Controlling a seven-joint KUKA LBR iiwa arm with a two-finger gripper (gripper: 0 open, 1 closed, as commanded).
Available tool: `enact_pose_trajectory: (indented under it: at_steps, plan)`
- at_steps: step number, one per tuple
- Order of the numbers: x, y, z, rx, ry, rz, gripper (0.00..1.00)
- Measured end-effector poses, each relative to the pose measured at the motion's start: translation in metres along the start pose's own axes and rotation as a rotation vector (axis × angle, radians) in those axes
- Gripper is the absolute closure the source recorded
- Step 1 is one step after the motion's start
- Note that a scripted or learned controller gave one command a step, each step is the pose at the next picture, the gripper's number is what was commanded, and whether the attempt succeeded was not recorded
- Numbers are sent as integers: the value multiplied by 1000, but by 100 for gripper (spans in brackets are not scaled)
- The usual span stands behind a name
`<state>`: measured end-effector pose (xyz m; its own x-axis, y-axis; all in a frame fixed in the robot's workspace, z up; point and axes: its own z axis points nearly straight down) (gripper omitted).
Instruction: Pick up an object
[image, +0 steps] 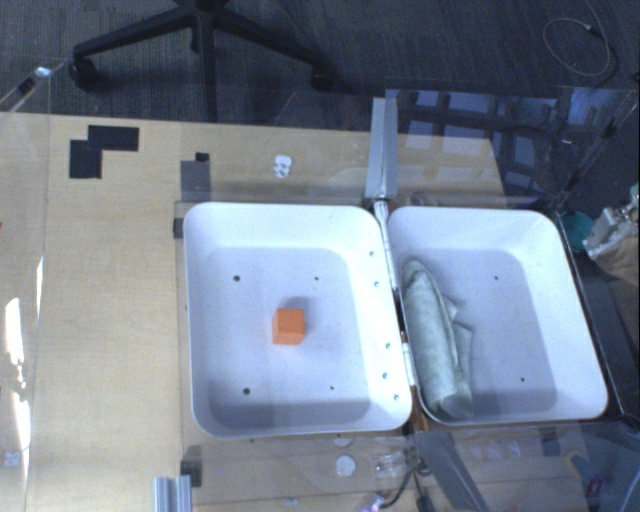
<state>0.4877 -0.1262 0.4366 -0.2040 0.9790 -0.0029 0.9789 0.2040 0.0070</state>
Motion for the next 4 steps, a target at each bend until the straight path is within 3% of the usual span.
enact_pose_trajectory:
  at_steps: [1, 2, 3, 4]
  plan:
    - [-37, 14, 77, 3, 1, -119, 100]
    - [-66, 81, 134, 4, 1, -94, 100]
    - [-53, 87, 207, 3, 2, -222, 100]
    - [-18, 133, 118, 0, 0, -102, 100]
